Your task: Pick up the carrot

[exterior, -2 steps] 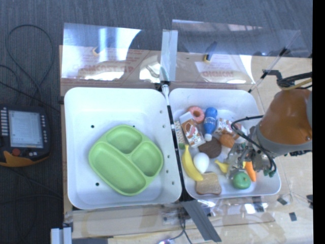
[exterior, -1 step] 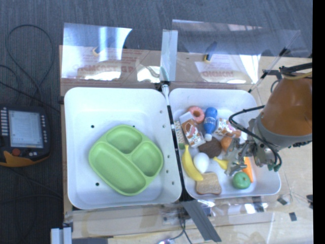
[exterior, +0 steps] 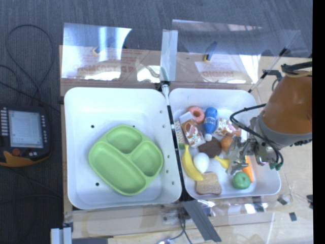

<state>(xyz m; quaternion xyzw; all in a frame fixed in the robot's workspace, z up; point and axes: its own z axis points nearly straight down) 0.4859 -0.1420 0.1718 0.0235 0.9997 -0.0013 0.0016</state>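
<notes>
The carrot (exterior: 249, 169) is a short orange piece with a green top, lying near the right bin's front right corner, just above a round green fruit (exterior: 241, 181). My gripper (exterior: 238, 161) reaches down into the right bin (exterior: 264, 189) from the right, its tip right beside the carrot's left side and apparently touching it. The grey wrist and the orange band (exterior: 289, 105) hide the bin's right wall. The carrot lies partly under the gripper's body, and I cannot make out whether it is held.
The right bin is crowded: a pink donut (exterior: 196, 114), blue bottle (exterior: 210, 121), carton (exterior: 190, 131), brown piece (exterior: 209, 148), white egg (exterior: 201, 162), banana (exterior: 189, 165), bread slice (exterior: 208, 184). A green divided plate (exterior: 127, 159) lies in the left bin (exterior: 81, 111).
</notes>
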